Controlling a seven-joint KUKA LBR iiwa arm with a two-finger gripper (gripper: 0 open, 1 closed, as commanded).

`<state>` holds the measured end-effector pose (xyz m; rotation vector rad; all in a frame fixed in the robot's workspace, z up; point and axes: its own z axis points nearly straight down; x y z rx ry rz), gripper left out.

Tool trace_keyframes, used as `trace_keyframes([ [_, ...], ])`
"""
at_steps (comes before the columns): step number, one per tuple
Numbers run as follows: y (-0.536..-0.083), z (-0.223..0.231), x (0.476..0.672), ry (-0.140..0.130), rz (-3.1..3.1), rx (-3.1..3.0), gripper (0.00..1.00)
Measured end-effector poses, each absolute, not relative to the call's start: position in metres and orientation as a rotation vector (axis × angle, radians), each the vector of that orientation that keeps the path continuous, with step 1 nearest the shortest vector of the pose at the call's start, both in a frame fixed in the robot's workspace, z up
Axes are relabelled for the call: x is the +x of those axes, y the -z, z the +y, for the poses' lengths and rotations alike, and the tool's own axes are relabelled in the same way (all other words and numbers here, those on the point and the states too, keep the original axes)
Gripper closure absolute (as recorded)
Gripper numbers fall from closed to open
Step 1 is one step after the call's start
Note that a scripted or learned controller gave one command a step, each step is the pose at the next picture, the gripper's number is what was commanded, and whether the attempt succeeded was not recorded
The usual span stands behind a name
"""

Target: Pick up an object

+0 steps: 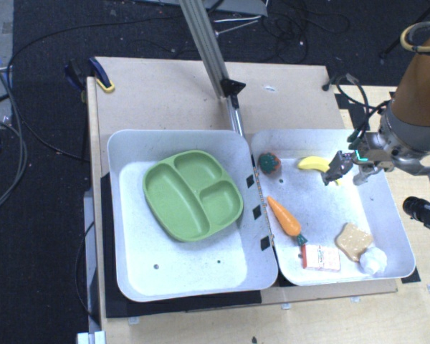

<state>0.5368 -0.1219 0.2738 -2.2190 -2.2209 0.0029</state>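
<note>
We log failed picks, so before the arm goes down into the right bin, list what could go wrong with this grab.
1. The gripper hangs just right of the banana, not over it, so a straight descent may close on nothing.
2. The banana lies close to the right bin's far wall; a nudge could push it against the rim.
3. The toast, white ball and small carton sit bunched in the near corner, so a grab there could catch two things.
</note>
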Motion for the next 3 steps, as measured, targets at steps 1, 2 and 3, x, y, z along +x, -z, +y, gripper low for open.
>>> trace_keyframes([
  [1,-0.274,-0.122,0.537,-0.001,-2.222,-2.220,0.00],
  [2,-0.217,-0.127,0.544,-0.005,-2.217,-2.220,0.00],
  [3,-0.172,-0.123,0.546,-0.005,-2.218,-2.219,0.00],
])
